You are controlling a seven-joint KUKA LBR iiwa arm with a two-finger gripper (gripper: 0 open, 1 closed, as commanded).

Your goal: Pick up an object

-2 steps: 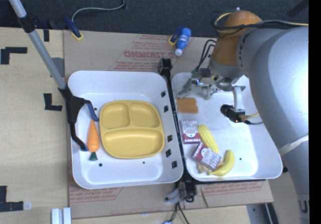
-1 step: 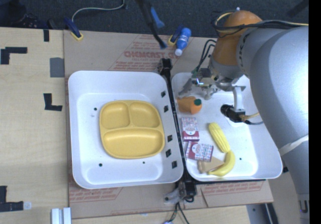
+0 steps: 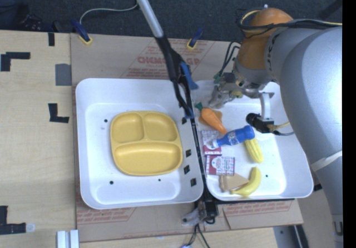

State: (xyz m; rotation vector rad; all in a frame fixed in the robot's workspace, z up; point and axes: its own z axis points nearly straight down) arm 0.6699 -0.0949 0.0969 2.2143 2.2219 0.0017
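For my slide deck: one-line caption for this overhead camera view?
Gripper above carrot in the right bin, beside bottle, corn and banana; yellow tray in left bin.

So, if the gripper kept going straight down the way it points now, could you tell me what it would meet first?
Most likely the orange carrot, lying just below the gripper at the back of the right bin; depth is hard to judge from one slanted view.

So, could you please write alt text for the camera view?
The arm's tool hovers over the right bin, just above a toy carrot, with a blue bottle, corn and banana nearby. A yellow divided plate fills the left bin.
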